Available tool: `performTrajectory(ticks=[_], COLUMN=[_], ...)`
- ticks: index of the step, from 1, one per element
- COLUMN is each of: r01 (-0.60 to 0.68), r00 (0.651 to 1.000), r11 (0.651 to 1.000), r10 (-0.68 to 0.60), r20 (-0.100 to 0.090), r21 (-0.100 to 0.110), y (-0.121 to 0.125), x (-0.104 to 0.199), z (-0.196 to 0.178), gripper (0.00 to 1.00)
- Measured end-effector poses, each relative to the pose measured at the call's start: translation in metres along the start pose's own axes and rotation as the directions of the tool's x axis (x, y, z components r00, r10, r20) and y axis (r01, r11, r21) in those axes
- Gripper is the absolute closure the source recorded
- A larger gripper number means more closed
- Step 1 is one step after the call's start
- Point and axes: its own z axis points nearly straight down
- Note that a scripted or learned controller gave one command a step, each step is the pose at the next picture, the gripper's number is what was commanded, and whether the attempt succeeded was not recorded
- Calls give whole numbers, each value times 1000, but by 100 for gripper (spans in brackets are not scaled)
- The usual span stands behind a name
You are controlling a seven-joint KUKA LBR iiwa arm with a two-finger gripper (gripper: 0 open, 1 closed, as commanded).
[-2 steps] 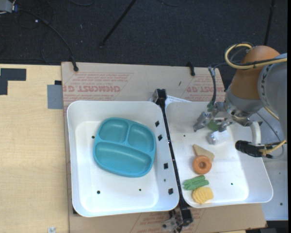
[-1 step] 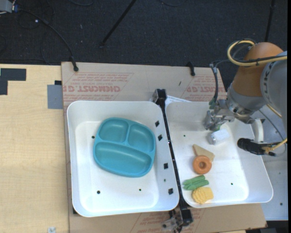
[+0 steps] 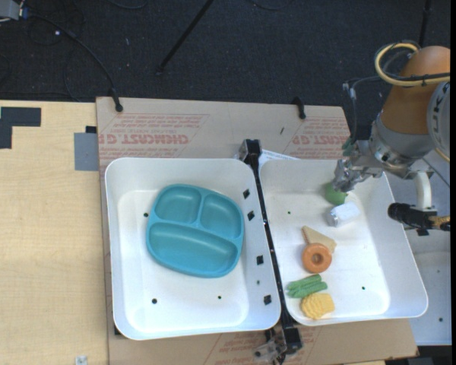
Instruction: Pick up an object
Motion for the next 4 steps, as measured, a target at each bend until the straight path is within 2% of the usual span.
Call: performTrajectory(ticks=[1,2,4], r01=[4,7,7], r00=[1000,1000,1000], r11=[1000,1000,1000], r10=[-4,-7,-7], r20=[0,-3,-3], r21=[-2,4,7], y=[1,-9,-39], x=[-1,52,153], z=[-47,-57,-43], gripper=[100,100,100])
